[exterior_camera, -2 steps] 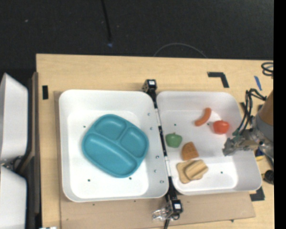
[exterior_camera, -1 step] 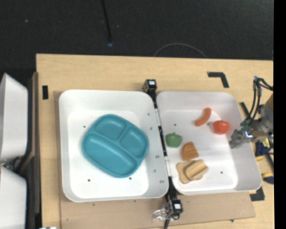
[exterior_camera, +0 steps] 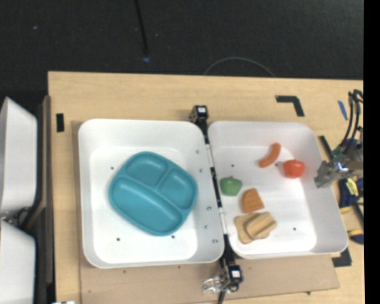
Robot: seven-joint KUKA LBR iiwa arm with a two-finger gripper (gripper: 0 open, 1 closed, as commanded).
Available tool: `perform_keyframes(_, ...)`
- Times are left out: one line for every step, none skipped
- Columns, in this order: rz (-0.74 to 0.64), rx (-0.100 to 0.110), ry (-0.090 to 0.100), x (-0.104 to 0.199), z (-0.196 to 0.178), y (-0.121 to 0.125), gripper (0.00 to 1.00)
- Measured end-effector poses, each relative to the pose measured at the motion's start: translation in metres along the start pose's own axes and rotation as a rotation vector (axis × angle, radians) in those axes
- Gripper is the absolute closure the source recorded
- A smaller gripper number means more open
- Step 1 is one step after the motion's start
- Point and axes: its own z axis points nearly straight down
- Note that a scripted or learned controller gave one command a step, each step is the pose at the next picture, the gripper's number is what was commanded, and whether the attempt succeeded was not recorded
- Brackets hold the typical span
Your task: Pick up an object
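The right bin [exterior_camera: 304, 246] holds several toy foods. An orange sausage-like piece [exterior_camera: 270, 155] lies near its back, with a red tomato [exterior_camera: 294, 168] just to the right of it. A green piece [exterior_camera: 230, 185] sits by the bin's left wall, an orange wedge [exterior_camera: 252, 201] is beside it, and tan bread slices [exterior_camera: 256, 225] lie toward the front. A small grey part that looks like my gripper [exterior_camera: 330, 171] sits at the bin's right rim, right of the tomato and apart from it. Most of the arm is cut off by the view's edge.
The left bin [exterior_camera: 95, 246] bears a teal divided plate [exterior_camera: 153, 192]. Cables [exterior_camera: 353, 122] hang at the right edge above the gripper. The bins stand on a wooden bench [exterior_camera: 126, 94], with white boxes [exterior_camera: 12, 170] at the far left.
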Motion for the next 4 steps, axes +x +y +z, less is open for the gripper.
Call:
perform_keyframes(0.000, 0.006, 0.001, 0.043, 0.010, 0.016, 1.00)
perform_keyframes(-0.003, 0.005, 0.004, 0.095, 0.002, 0.035, 1.00)
perform_keyframes(-0.002, 0.007, 0.003, 0.139, 0.005, 0.042, 1.00)
perform_keyframes(-0.001, 0.009, 0.003, 0.185, 0.015, 0.052, 1.00)
